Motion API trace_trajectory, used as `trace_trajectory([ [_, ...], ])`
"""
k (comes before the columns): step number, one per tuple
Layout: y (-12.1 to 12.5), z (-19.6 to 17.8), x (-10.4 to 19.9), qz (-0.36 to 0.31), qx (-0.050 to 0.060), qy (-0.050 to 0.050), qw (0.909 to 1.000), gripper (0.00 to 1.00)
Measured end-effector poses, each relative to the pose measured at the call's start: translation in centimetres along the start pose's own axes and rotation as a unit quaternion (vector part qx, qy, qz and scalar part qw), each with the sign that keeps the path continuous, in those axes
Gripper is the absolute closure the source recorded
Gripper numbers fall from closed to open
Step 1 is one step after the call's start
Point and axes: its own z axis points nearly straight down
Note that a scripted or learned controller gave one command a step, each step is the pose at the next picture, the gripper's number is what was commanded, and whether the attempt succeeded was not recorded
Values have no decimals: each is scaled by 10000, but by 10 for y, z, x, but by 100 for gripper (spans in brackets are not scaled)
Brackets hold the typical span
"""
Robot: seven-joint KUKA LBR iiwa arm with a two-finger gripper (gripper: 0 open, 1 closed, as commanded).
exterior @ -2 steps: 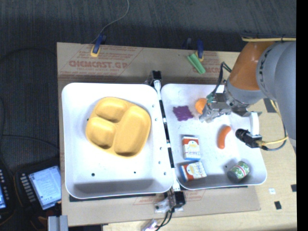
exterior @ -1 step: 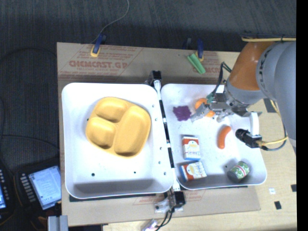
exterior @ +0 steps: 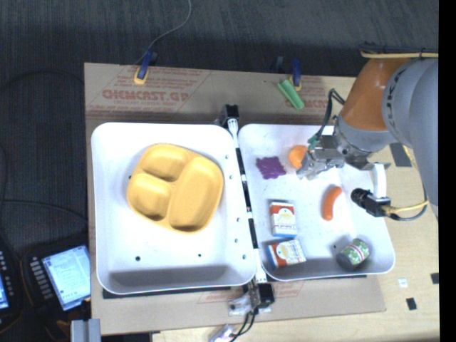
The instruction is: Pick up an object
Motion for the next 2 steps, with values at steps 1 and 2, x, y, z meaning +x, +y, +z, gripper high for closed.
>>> trace_trajectory([
  [1,0,0,0,-1,2,-1,10000,0],
  [2,0,-10,0,-2,-2,-4,10000,100],
])
